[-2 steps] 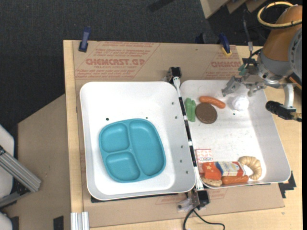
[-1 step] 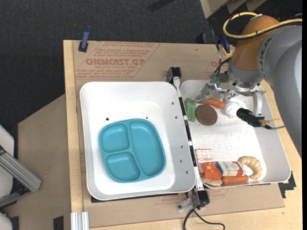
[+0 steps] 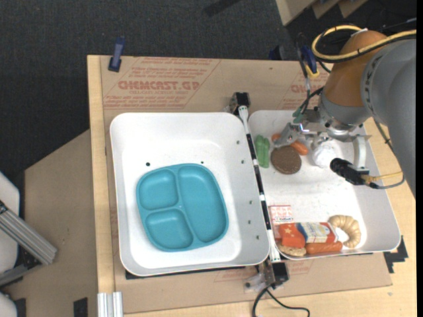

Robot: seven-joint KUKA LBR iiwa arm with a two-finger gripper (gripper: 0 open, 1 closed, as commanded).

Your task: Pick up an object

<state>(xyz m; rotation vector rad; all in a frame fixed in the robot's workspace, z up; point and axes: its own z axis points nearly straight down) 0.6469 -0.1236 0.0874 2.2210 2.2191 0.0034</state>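
Gripper (image 3: 305, 137) low in right bin (image 3: 370, 197) at upper right, grip state unclear, beside brown disc (image 3: 286, 161) and green piece (image 3: 263, 152), teal tray (image 3: 182, 205) in left bin (image 3: 125, 177)

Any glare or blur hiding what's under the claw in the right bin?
Camera view: even lighting, no strong glare on the right bin; the image is soft overall, and the claw sits in wrist shadow and clutter, so its fingertips blur into the brown disc and orange piece beside it.
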